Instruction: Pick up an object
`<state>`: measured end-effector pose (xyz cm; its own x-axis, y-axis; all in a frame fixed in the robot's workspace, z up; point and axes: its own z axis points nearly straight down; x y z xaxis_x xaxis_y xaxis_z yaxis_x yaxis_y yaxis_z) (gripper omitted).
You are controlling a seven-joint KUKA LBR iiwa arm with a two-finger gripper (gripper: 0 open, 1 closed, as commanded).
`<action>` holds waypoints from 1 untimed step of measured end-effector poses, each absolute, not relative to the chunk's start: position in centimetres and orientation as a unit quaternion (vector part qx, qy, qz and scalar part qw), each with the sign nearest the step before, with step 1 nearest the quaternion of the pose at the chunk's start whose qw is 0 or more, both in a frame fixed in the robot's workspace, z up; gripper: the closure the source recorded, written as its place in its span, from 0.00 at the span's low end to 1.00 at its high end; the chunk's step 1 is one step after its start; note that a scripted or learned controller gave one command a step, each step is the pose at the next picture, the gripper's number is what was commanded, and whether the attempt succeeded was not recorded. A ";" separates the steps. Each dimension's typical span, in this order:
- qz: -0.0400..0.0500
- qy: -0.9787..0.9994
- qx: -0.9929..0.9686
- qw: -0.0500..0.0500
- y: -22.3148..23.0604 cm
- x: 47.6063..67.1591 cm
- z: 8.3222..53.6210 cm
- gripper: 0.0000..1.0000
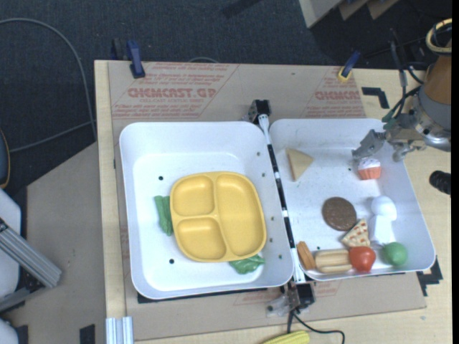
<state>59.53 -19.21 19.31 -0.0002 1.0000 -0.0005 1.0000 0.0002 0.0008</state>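
Closest to the camera, the right bin has a hot dog, tomato and green ball along its front edge, with a cookie behind them. Further back the cupcake sits right under the gripper; can't tell if it's got hold of it.

Right bin, contents:
- cupcake, pink base, white top, upright, far right
- pale wedge, far left
- brown disc, flat, centre
- pizza slice
- white bottle, lying
- hot dog, near edge
- tomato
- green ball
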 end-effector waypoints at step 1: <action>0.000 0.708 0.707 -0.001 -12.7 55.7 13.9 0.00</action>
